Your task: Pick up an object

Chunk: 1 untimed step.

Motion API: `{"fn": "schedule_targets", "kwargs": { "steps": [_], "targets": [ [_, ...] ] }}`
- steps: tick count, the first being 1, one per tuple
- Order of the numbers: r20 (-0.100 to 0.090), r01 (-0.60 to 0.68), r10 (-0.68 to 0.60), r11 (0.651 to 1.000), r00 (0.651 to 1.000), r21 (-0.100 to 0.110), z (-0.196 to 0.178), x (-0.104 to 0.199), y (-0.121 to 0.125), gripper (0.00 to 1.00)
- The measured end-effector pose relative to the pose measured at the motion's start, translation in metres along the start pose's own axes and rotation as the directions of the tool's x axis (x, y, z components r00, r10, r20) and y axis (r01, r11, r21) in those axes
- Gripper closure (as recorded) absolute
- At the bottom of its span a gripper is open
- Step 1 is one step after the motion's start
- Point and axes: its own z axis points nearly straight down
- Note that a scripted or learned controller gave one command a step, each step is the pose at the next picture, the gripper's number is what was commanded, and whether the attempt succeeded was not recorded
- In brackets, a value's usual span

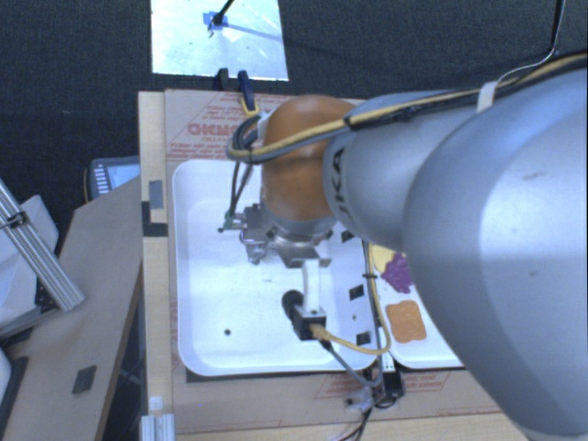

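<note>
My gripper (292,263) hangs under the orange band (296,168) of the arm, low over the middle of the left white bin (197,246). The wrist and its cables hide what lies directly beneath it. In the right bin, a purple object (397,272) and an orange flat object (405,321) lie near the dividing edge, with a yellow piece (382,246) just above them under the arm. They sit to the right of the gripper, apart from it.
The large grey arm (478,246) covers most of the right bin. A small dark speck (227,332) lies on the left bin's floor near the front. A yellow cable (354,345) trails over the front rim. A wooden shelf (92,292) stands to the left.
</note>
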Motion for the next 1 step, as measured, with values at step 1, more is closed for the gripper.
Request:
{"fn": "schedule_targets", "kwargs": {
  "steps": [1],
  "targets": [
    [0.001,0.001,-0.001,1.0,1.0,0.012,0.0032,-0.0385,-0.0509,1.0]
  ]
}}
